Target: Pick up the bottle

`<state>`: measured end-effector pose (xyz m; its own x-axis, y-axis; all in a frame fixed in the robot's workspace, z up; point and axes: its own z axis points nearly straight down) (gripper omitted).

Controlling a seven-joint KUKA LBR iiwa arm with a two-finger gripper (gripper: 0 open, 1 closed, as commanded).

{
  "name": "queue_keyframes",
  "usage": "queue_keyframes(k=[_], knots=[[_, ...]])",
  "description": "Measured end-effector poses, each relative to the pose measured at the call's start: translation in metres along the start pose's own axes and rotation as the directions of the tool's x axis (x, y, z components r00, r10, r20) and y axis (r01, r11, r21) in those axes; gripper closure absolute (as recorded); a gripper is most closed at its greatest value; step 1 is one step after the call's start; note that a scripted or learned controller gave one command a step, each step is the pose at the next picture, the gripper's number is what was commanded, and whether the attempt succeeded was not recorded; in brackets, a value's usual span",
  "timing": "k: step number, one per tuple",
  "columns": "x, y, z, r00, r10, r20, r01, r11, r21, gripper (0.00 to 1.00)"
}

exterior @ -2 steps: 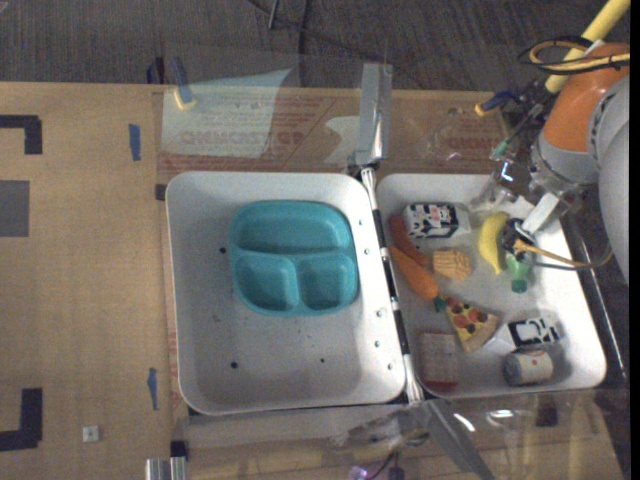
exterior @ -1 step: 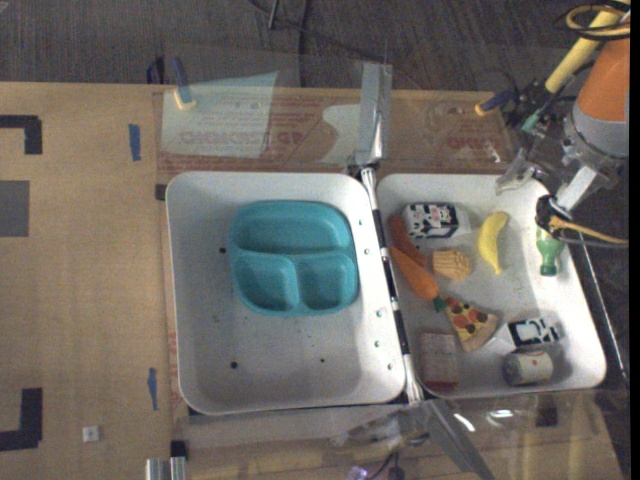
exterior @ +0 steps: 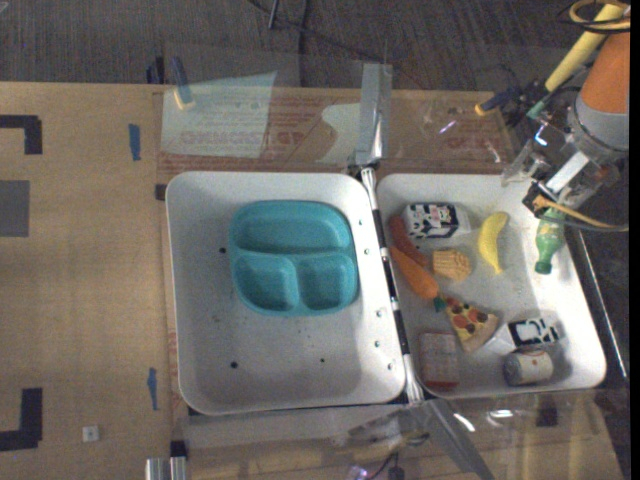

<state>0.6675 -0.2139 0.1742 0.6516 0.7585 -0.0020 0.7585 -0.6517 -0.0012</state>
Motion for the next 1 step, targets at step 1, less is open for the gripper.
queue_keyframes(k=[1], knots=[[-0.0033, -0.0047, -0.0669, 0.988, 0.156, 0.001, -0.156, 0.988, 0.001, 0.0]])
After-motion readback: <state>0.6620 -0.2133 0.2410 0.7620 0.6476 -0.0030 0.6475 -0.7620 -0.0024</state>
